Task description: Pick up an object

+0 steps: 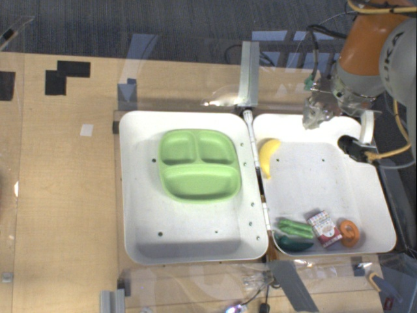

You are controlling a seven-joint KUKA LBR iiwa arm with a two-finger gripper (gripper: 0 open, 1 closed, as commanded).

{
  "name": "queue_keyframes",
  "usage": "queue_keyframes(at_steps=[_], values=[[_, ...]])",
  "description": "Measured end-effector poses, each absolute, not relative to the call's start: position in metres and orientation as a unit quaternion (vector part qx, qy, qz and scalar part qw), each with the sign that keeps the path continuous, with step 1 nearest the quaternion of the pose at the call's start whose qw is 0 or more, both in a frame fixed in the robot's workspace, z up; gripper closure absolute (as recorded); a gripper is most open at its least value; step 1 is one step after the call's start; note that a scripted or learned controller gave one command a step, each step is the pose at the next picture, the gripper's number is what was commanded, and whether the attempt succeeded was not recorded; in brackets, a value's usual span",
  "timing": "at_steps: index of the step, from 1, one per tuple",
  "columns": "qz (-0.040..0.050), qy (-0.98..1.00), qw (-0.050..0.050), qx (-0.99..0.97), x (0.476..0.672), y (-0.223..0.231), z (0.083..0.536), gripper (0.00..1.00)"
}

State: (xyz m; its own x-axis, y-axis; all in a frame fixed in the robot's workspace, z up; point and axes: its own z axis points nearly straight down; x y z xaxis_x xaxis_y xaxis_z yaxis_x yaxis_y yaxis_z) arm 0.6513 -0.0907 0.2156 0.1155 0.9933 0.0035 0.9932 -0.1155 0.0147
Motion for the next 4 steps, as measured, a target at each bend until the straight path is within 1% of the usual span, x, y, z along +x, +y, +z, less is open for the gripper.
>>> queue_keyframes(at_steps=[1, 2, 3, 4], values=[[0.0061, 0.665, 0.004, 0.747, 0.651, -0.091, 0.216, 0.0], [0.008, 0.667, 0.006, 0.745, 0.653, -0.09, 0.227, 1.0], [0.0079, 0.667, 0.006, 0.745, 0.653, -0.09, 0.227, 0.0], [0.001, 0.707, 0.001, 0.707, 0.647, -0.061, 0.2, 0.0]])
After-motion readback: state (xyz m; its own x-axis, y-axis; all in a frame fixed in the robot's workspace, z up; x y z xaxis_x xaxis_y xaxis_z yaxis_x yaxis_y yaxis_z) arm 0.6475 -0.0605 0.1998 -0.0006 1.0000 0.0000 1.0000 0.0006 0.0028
